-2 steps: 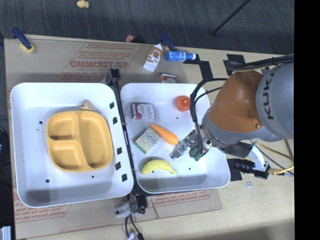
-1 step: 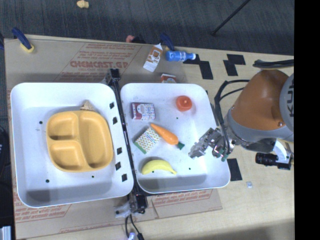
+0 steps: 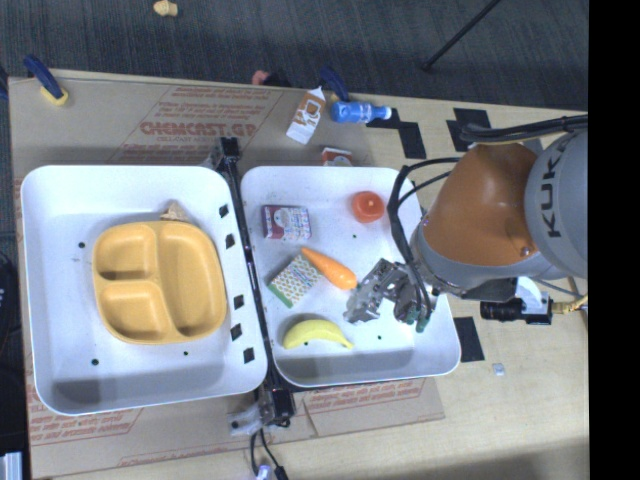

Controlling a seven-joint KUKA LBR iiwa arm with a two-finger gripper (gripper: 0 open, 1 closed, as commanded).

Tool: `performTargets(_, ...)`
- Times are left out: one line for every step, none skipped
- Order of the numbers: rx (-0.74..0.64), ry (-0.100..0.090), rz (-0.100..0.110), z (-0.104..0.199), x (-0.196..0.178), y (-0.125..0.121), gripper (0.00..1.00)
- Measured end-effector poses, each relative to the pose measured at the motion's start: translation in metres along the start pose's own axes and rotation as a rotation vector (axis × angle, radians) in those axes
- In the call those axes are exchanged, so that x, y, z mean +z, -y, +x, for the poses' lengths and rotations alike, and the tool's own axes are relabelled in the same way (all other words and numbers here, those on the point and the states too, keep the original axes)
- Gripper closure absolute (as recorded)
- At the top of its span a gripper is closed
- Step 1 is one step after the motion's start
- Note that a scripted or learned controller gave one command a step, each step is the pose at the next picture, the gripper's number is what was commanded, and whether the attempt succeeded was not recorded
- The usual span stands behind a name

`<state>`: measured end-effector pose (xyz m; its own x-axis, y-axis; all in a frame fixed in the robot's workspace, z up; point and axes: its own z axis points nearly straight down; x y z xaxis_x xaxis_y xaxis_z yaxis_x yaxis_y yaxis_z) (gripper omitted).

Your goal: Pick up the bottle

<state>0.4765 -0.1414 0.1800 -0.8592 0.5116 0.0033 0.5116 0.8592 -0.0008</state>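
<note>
Bottle [image 3: 358, 113], blue with a pale cap end pointing right, lies on its side on the bench [image 3: 520, 408] outside both bins, just beyond the far rim of the right bin [image 3: 440, 353]. It is well apart from the pincer [image 3: 385, 295], which hangs low inside the right bin near its right wall, toward the near side; the whole depth of that bin lies between the two. Whether the pincer's fingers are apart or together cannot be told from this slant, and nothing can be seen held in them. Beside the bottle, to its left, a small carton [image 3: 307, 116] with white and orange print lies on the brown cardboard sheet [image 3: 190, 123], and another small packet [image 3: 336, 155] sits right at the bin's far rim. Inside the right bin, an orange round thing [image 3: 367, 205] lies near the far right, a dark red box [image 3: 286, 222] near the far left, a carrot [image 3: 329, 267] at the middle just left of the pincer, a patterned block [image 3: 293, 280] touching the carrot's left side, and a banana [image 3: 316, 335] near the front rim. The grey arm [image 3: 560, 218] with its orange band [image 3: 485, 208] reaches in over the bin's right edge. The left bin [image 3: 60, 368] holds a yellow tray [image 3: 158, 279] with three compartments.
</note>
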Motion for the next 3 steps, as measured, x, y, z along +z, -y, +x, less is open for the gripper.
performTargets(-0.311, 0.006, 0.0, -0.005, -0.075, 0.008, 1.0)
performTargets(-0.373, 0.001, 0.0, 0.007, -0.006, -0.012, 1.0)
performTargets(-0.341, 0.003, 0.001, -0.021, -0.027, 0.035, 1.0)
